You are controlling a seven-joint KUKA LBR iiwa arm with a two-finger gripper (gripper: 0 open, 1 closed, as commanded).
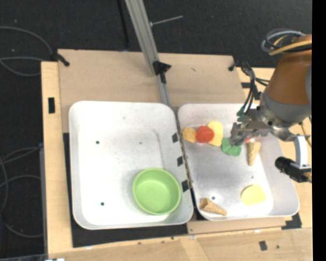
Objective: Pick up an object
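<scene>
- Because the arm reaches in from the right, its claw [240, 135] sits low over the far part of the right bin [277, 200], directly above the cluster of small toys there.
- Whether the claw is spread or closed, and whether it has hold of anything, I cannot tell: the wrist hides that part.
- Likeliest target is the green piece [232, 149], which lies just under the claw at the cluster's right end, touching or nearly touching it.
- Next to it on the left lie a yellow piece [215, 129], a red ball [204, 135] and an orange piece [189, 135], packed close, so a grasp here risks nudging neighbours.
- A tan cone [252, 151] lies just right of the claw; a yellow disc [253, 194] and another tan cone [213, 206] rest near the front, well apart.
- In the left bin [98, 124], a green bowl [156, 191] sits near the front right corner, far from the action.
</scene>
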